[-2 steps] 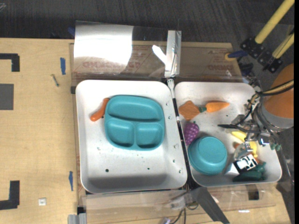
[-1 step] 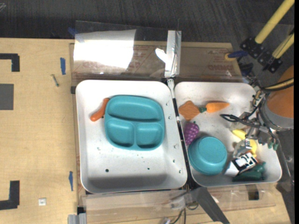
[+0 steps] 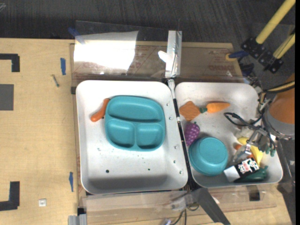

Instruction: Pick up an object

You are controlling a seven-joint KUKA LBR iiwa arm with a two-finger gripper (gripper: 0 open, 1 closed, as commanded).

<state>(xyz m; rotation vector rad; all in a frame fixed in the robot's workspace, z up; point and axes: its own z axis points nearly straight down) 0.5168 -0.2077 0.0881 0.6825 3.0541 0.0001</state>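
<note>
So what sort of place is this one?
Probably a robot lab's grasping bench: two white bins set into a taped cardboard-covered bench, toy items like a teal divided plate and toy carrot, and the arm reaching in.

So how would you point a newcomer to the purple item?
Start at the right bin of the two white ones. Along its left wall, just above the round teal bowl, lies a bunch of purple grapes. It is the sole purple, knobbly thing; the orange pieces above it are smooth.

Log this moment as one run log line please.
arm: grey KUKA gripper over right white bin | nearby: teal round bowl | left white bin: teal divided plastic tray
</note>
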